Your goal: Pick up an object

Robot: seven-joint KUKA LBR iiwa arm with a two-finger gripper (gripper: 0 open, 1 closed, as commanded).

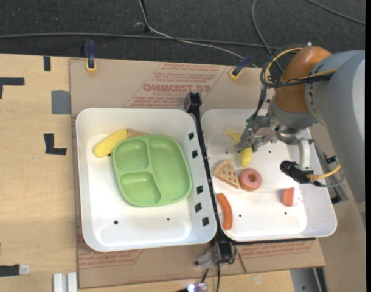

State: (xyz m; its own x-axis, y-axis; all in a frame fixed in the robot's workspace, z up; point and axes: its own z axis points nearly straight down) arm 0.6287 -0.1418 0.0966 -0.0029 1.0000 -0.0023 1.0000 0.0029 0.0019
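Observation:
My gripper [251,141] is low over the back left part of the right bin [313,224]. A small yellow piece [246,157] lies right under it, sticking out toward the front, and another bit of yellow [234,136] shows at its left side. Just in front lie a tan waffle wedge [226,174] and a pink donut [250,179]. A red sausage [225,210] rests by the bin's left wall. Further right sits a red and white piece [289,196].
The left bin [94,224] holds a green divided plate [152,169] and a yellow banana [109,142] at the plate's back left. A black divider [201,163] runs between the bins. The grey arm [350,120] covers the right bin's right side, with cables [301,170] hanging near it.

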